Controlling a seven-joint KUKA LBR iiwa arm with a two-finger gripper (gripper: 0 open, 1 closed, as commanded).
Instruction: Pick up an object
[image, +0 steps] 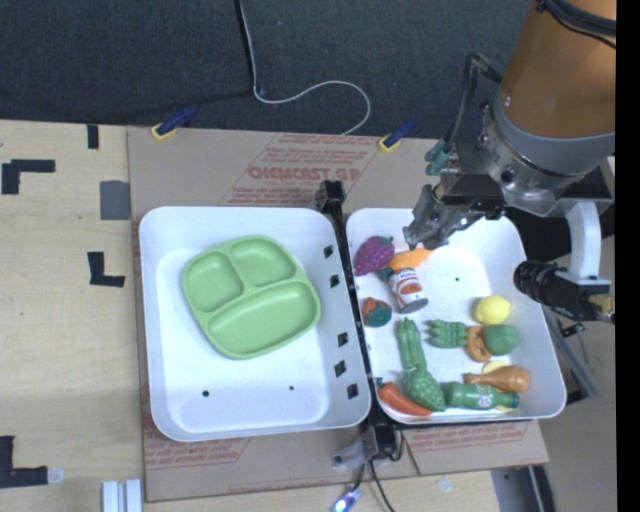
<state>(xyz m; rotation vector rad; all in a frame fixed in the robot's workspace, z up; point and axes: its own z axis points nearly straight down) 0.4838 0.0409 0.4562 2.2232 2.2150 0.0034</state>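
- The gripper (428, 232) hangs over the upper left part of the right bin (530, 262); whether it is open or closed cannot be told, as its tips merge with the dark linkage above.
- Just below it lies a small orange toy (409, 258), touching the top of a little can (408, 288) with a red-and-white label.
- A purple bunch of grapes (374, 253) sits just left of them, near the bin's wall.
- The orange piece is partly covered by the gripper, so its full shape is unclear.
- The left bin (170, 380) holds a green divided plate (251, 295).
- The arm is cut off at the frame's top right.
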